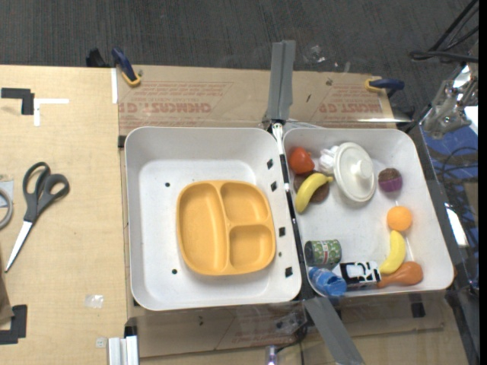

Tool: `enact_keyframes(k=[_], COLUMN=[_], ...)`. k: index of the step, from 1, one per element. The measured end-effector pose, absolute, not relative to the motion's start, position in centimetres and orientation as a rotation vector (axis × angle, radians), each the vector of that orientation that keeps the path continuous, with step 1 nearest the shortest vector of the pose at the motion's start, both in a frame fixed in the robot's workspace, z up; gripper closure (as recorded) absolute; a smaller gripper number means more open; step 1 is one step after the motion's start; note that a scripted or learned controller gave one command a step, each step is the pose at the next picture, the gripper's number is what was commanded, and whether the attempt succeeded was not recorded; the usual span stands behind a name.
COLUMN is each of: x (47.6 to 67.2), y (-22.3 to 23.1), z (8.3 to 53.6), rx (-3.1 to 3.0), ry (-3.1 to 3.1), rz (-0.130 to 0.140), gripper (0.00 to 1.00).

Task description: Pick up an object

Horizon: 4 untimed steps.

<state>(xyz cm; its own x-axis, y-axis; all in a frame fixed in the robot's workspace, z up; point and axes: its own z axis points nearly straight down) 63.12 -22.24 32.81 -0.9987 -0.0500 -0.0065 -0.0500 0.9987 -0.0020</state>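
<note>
**Nothing picked yet; the right bin waits, crowded**

From where I stand, the pick looks not yet begun. At the far right edge a shiny metal part [456,97] hangs beyond the bins; I cannot tell whether it is the claw, nor how the claw stands.

The candidates all lie in the right bin [426,166]: a white lid-like dish [355,172], a banana [308,191] just beside a red fruit [300,160], a purple ball [389,179], an orange [399,218], a second banana [394,252] and a green can [323,252].

The orange looks easiest, with bare floor around it. The left bin [144,226] holds a yellow divided tray [225,226]. Scissors [34,204] lie well apart on the bench.
</note>
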Motion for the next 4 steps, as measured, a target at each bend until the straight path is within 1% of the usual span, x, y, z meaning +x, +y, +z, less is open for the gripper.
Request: enact_keyframes(k=[1, 2, 3, 4], x=[63.3, 66.0, 65.5, 62.7], y=[-22.2, -22.1, -21.5, -21.5], z=[33.8, 16.0, 9.8, 28.2], rx=[-0.077, 0.116, -0.78, -0.505], ry=[3.128, 3.135, 3.03, 3.093], rz=[-0.004, 0.0, 0.005, -0.002], gripper=[1.0, 1.0, 1.0, 1.0])
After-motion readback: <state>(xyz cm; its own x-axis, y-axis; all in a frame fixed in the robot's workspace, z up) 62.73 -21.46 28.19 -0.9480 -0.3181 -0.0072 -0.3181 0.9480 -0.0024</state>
